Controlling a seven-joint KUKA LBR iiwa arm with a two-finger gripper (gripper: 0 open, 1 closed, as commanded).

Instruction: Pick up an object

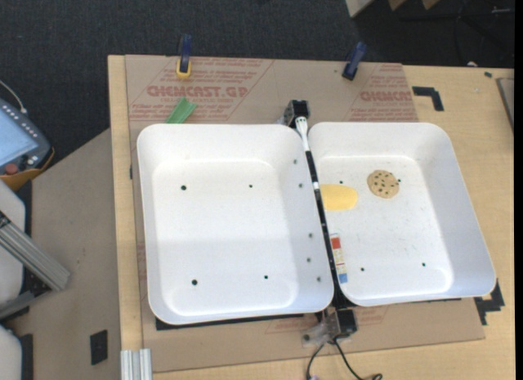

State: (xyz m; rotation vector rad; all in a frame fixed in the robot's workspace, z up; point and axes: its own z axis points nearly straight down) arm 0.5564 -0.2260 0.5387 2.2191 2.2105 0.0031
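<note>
Two objects lie in the right bin (458, 207). A round tan cookie (382, 183) with dark specks rests in its upper middle. A flat yellow piece (337, 197) lies to the cookie's left, close to the bin's left wall. A small card with red and blue marks (337, 257) sits on the rim where the two bins meet.
The left bin (155, 207) stands beside the right one on a brown board (245, 84). Blue clamps (185, 53) (355, 60) hold the board's far edge. A green strip (181, 110) lies on the board near the left bin. Black clips and a cable (335, 329) sit at the front.
</note>
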